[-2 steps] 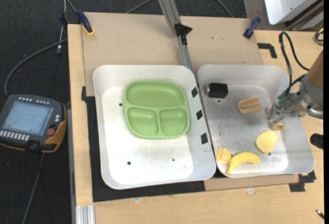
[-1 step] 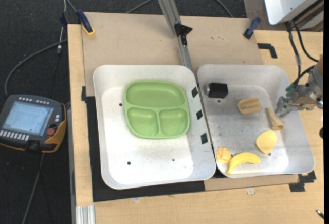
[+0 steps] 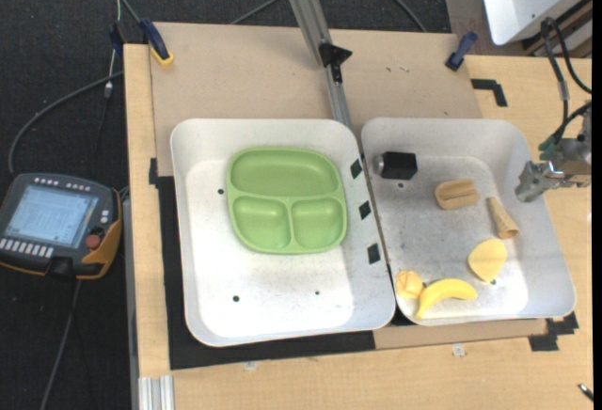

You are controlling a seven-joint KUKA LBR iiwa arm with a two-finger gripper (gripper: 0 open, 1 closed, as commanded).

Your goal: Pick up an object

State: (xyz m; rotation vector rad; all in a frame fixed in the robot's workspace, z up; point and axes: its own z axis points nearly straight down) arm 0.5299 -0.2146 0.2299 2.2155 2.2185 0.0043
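Two white bins sit side by side on a tan bench: the left bin (image 3: 202, 305) holds a green divided plate (image 3: 285, 199), the right bin (image 3: 541, 281) a black block (image 3: 398, 165), a tan block (image 3: 456, 195), a small wooden cylinder (image 3: 501, 217), a pale yellow slice (image 3: 487, 260) and a banana (image 3: 445, 293) beside a yellow lump (image 3: 408, 284). At the right bin's right rim, well apart from the objects, hangs the gripper (image 3: 534, 182), its opening impossible to judge and nothing seen in its grasp. A teach pendant (image 3: 56, 225) lies on the floor at left.
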